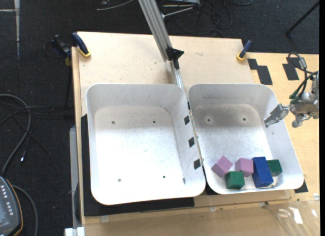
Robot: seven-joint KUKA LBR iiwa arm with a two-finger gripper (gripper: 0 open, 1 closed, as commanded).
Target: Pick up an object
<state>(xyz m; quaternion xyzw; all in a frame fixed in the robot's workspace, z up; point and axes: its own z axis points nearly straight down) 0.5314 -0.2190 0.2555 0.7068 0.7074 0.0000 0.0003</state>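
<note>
- The desk (pixel 132 60) is a pale wooden board carrying two shallow white bins side by side, with clamps at its far corners.
- The left bin (pixel 101 103) has a speckled floor.
- The right bin (pixel 259 98) holds a cluster of small blocks in its near right corner.
- A slanted metal rail (pixel 155 19) runs down from the top toward the gap between the bins.
- At the right edge, only the wrist end of the arm (pixel 310 100) is in sight, reaching in level with the right bin's far right rim.
- The pincer (pixel 285 115) sits over that rim, well apart from the blocks; one finger (pixel 275 114) points into the bin, and nothing lies between the fingers. Whether it is released or clenched I cannot tell.
- Blocks, touching or nearly so: a blue block (pixel 262 171), two green blocks (pixel 234 179) (pixel 274 167), two lilac blocks (pixel 222 166) (pixel 245 166).
</note>
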